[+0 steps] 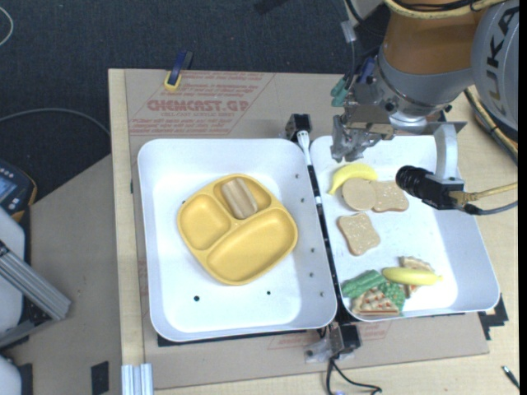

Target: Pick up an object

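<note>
My gripper (pixel 349 148) hangs over the far left corner of the right bin (pixel 469 253), just above a yellow banana piece (pixel 352 175). Nothing shows between its fingers. Close by lie a round tan cookie (pixel 359 194), a toast-like slice (pixel 390 197) and a square bread slice (pixel 359 233). At the bin's near end lie a green leafy item (pixel 362 284), a waffle piece (pixel 377 302), a second small banana (pixel 412 276) and a sandwich piece (pixel 417 264).
The left bin (pixel 165 286) holds a yellow divided plate (pixel 239 229) with a hot dog bun (pixel 240 197) in its far compartment. A black cylindrical camera (pixel 424 186) on a bracket juts over the right bin. A blue-yellow clamp (pixel 176 71) sits at the bench's far edge.
</note>
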Robot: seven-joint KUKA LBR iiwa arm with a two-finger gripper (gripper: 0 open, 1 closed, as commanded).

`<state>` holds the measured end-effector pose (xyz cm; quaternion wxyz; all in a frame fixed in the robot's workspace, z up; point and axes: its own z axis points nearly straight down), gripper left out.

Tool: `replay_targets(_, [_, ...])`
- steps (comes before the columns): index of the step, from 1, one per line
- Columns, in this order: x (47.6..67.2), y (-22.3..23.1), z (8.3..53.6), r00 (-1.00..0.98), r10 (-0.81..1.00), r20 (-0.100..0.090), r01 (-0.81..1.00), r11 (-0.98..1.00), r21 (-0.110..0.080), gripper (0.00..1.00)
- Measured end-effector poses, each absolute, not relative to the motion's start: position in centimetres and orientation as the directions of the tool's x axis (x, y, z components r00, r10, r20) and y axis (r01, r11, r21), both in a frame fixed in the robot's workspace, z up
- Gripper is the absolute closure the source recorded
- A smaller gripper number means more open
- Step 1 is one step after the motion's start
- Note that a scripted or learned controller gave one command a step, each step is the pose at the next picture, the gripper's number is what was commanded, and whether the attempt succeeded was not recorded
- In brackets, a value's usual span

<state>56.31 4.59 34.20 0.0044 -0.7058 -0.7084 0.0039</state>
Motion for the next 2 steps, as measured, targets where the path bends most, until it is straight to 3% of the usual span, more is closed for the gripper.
replay_targets(1, [53.8, 12.9, 33.5, -0.010, 1.000, 0.003, 1.000, 0.010, -0.004, 1.00])
replay_targets(2, [47.8, 16.1, 42.9, -0.007, 1.000, 0.006, 1.000, 0.007, 0.010, 1.00])
